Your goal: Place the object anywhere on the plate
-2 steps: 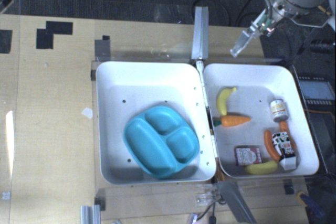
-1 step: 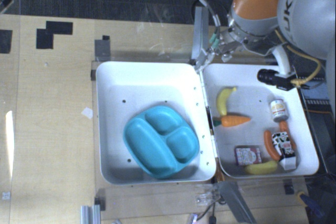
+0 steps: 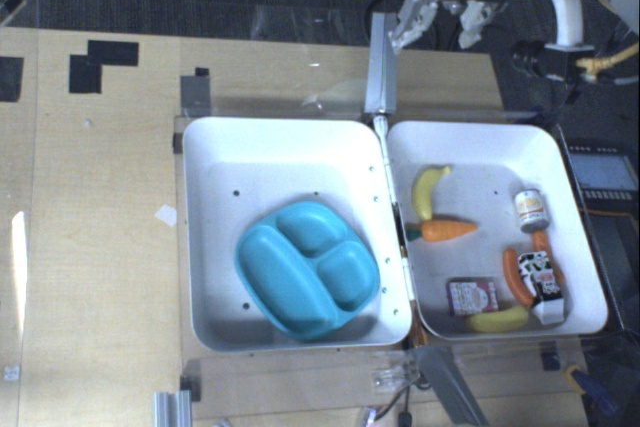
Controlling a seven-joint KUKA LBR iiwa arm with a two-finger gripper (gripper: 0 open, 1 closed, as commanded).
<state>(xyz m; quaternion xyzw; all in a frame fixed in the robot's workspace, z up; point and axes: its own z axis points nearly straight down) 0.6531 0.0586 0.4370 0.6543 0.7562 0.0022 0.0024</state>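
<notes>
Two shallow white bins sit side by side on the bench: the left bin (image 3: 200,215) holds a blue three-compartment plate (image 3: 305,267) toward its near side, and the right bin (image 3: 560,165) holds the small objects. In the right bin lie a yellow banana (image 3: 430,189) at the far left with a carrot (image 3: 446,230) just near of it, a small can (image 3: 530,209) at the right, and a small packet (image 3: 472,295) at the near side. The gripper (image 3: 442,20) hangs beyond the far edge of the bins, above their divider, its fingers (image 3: 410,20) spread apart with nothing between them.
</notes>
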